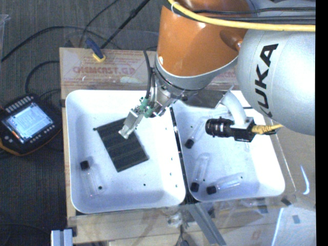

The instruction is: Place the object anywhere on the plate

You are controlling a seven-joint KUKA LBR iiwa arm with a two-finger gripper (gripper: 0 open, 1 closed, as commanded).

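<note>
A black ribbed plate (122, 145) lies flat at a slant in the middle of the left bin (77, 106). My gripper (127, 129) hangs over the plate's upper edge, tilted down to the left from the orange-banded wrist (197, 35). Its pale tip overlaps the plate's top corner. I cannot make out anything held at the tip. A small black block (83, 164) rests on the bin floor left of the plate, well apart from the gripper. Below that block lies a clear tube with a dark cap (95, 182).
The right bin (266, 183) holds a small black piece (189, 143), two clear tubes (200, 168) (228, 182) and two dark caps (195, 187) (210, 189). A black cylinder on the arm (225, 128) hangs above that bin. A teach pendant (26, 122) lies left of the bench.
</note>
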